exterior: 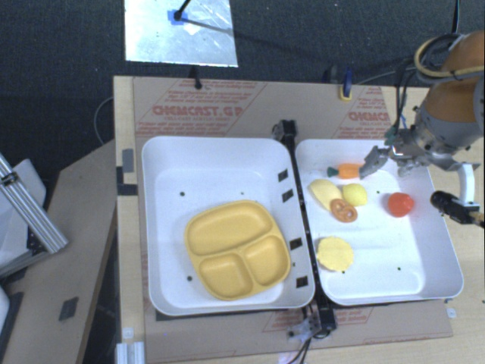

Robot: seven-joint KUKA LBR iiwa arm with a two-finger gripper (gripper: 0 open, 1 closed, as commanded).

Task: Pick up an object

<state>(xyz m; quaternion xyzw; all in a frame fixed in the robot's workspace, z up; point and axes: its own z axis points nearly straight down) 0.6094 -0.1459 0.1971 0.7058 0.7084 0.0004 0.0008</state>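
The claw (395,162) hangs spread open and empty over the right bin (436,275), above its far edge. The orange piece (348,171) lies just beside one finger. I judge it should centre over the piece before closing.

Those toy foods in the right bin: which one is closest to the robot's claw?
The small orange carrot-like piece, at the bin's far side. The gripper hangs just beside it; the others lie nearer the camera.

Dark carpet floor (61,44), wooden bench (91,203)
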